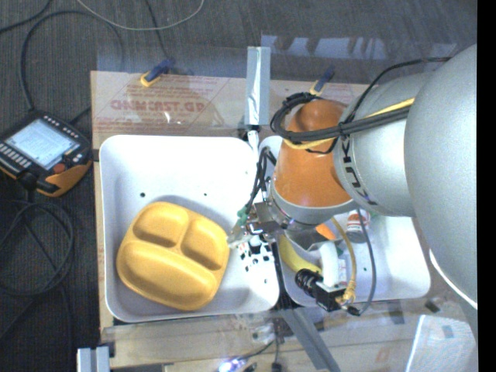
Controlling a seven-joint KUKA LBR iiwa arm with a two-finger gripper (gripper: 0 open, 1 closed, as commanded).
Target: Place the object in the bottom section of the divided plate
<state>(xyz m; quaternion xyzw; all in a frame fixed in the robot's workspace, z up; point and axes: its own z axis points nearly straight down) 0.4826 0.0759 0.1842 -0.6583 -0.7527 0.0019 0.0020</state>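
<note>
The yellow plastic divided plate (172, 254) lies in the left white bin (116, 169). The fingers' (246, 248) state cannot be told. The release should be centred over the bottom section.

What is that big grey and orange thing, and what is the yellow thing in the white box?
The big grey and orange thing is a robot arm. A computer program moves it. The camera hangs above the bench and looks down at a slant, and the arm reaches in from the right side of the picture.

On the bench sit two shallow white bins side by side. In the left bin lies a yellow divided plate, a dish split into sections for different foods. The arm hangs over the right bin and hides most of it.

At the arm's end is its claw, near the wall between the bins. It is too cluttered there to tell whether it holds anything.
</note>
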